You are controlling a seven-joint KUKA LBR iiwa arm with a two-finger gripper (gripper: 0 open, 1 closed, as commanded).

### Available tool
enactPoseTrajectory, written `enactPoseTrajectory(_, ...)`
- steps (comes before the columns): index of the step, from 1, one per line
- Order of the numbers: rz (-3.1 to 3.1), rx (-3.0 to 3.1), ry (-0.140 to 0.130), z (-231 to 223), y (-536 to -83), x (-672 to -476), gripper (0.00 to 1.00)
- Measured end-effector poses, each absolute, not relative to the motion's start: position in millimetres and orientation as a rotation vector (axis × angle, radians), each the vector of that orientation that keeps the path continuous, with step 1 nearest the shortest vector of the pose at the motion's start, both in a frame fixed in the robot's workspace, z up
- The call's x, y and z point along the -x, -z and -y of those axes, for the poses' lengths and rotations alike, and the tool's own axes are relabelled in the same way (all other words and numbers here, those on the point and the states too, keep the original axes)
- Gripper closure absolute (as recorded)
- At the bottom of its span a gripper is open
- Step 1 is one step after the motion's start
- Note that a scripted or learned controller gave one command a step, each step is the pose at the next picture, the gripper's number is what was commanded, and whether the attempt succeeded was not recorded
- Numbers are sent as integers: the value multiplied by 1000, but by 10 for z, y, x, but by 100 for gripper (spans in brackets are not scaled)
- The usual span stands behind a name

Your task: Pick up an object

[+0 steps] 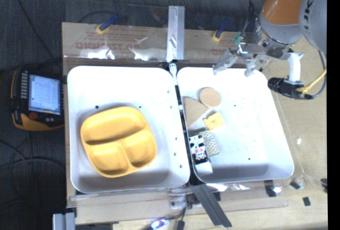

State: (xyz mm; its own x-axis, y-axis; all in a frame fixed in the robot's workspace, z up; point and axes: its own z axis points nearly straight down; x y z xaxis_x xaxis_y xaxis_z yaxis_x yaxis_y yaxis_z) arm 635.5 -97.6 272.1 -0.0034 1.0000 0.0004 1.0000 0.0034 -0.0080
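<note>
Pincer (237, 63) is hovering released, fingers splayed, over the right bin's (276, 133) back rim, grasping nothing. Candidates are sitting clustered by the divider: round wooden disc (210, 97), yellow block (213, 120), patterned card (202, 145). Yellow divided tray (118, 140) is filling the left bin (79, 85).

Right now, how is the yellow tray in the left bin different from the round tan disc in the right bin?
The yellow tray is much larger than the round tan disc. The tray is bright yellow, with rounded corners and three compartments; the disc is pale tan, flat and plain. The tray lies alone in the left bin; the disc lies near small items in the right bin. Both rest flat, apart from the gripper.
</note>
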Motion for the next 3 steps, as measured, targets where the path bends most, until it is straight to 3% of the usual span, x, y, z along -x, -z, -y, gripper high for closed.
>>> enactPoseTrajectory(1, 2245, 2189, -11, 426, -2331, -6239, 0)
enactPoseTrajectory(2, 2225, 2237, 16, 1087, -1044, -6240, 0)
enactPoseTrajectory(3, 2223, 2232, 20, 1063, -1139, -6245, 100)
